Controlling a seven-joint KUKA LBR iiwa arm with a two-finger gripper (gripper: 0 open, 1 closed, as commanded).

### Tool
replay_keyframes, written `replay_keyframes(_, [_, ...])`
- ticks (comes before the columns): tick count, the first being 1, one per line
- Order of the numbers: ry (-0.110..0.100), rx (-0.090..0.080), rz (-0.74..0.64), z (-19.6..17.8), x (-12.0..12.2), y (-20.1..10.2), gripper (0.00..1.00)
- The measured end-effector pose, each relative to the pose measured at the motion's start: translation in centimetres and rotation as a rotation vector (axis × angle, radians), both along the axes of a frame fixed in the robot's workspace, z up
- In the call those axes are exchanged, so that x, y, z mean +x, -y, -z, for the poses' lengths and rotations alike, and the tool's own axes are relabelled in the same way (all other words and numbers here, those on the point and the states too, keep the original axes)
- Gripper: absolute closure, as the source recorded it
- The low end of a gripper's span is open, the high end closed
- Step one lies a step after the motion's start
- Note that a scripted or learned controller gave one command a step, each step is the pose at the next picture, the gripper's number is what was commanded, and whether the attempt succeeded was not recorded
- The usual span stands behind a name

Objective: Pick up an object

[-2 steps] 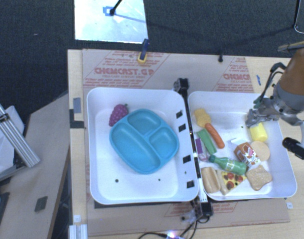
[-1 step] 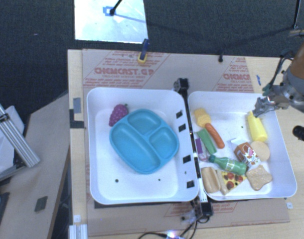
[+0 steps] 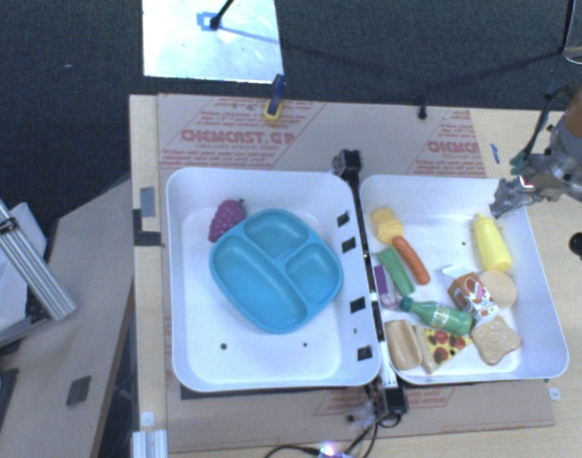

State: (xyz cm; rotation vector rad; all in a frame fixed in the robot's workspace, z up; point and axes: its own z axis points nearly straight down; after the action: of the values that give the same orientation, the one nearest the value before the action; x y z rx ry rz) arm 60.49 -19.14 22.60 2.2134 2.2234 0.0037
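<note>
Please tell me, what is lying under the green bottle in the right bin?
The green bottle lies tilted over other toy food: its lower side overlaps the pizza slice, with the hot dog bun beside it. What it hides beneath its body cannot be seen.

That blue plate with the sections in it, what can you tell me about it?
The blue divided plate looks like smooth plastic, with rounded corners and three compartments: one long, two smaller. Nothing lies in them. It rests flat, turned at an angle, in the middle of the left white bin. A purple toy grape bunch sits at its upper left edge.
</note>
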Motion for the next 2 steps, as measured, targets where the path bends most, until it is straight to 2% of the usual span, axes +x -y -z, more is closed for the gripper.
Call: replay_keyframes(2, [-0.003, 0.003, -0.004, 1.6, 1.9, -10.6, 1.00])
